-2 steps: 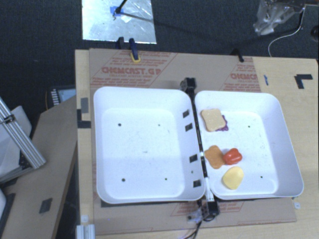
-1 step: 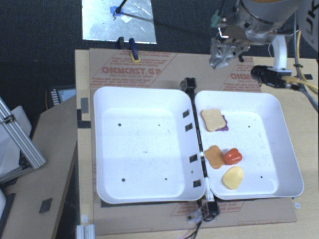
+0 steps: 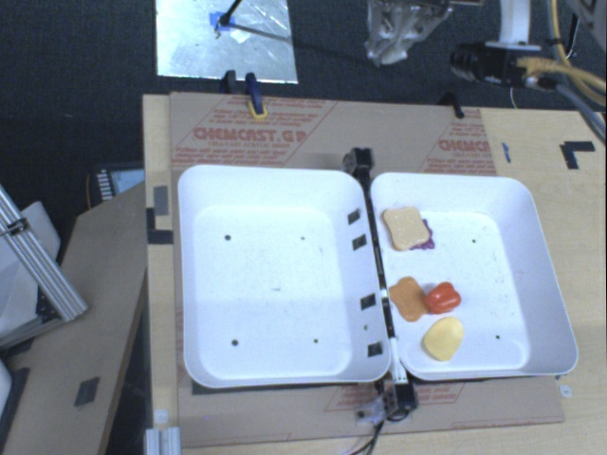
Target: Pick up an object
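From the overhead camera, you had the gripper parked way up top, well clear of both bins, and I couldn't tell its state. In the right bin, near the divider, sat a tan sandwich piece on something purple, then lower down an orange piece touching a red piece, with a yellow piece just below.

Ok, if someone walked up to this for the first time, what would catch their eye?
Probably the cluster of food-like pieces along the left side of the right bin: a tan slice on something purple, then an orange piece, a red piece and a yellow piece. The gripper hangs beyond the bins, top of frame.
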You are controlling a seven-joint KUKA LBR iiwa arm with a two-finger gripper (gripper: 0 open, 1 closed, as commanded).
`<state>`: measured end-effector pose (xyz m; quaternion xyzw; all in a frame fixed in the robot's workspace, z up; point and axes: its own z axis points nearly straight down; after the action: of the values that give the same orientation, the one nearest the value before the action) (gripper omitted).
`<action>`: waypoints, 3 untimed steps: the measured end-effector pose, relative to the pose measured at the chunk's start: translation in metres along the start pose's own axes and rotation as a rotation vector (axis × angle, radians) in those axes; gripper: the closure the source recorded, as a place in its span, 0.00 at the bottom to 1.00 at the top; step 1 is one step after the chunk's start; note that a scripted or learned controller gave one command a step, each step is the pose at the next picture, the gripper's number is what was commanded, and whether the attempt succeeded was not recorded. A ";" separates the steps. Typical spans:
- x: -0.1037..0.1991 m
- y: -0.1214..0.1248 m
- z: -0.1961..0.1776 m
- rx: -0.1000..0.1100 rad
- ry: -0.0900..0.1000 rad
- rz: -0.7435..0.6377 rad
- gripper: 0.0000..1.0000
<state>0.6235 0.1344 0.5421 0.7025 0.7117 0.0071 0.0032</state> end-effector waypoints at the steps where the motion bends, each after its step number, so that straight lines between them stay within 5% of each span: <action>1: 0.061 -0.007 0.092 0.021 -0.005 0.003 1.00; 2: 0.101 0.017 0.111 0.013 -0.004 0.006 1.00; 3: -0.011 0.002 0.012 0.001 -0.006 0.022 1.00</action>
<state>0.6258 0.1234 0.5302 0.7103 0.7038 0.0047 0.0051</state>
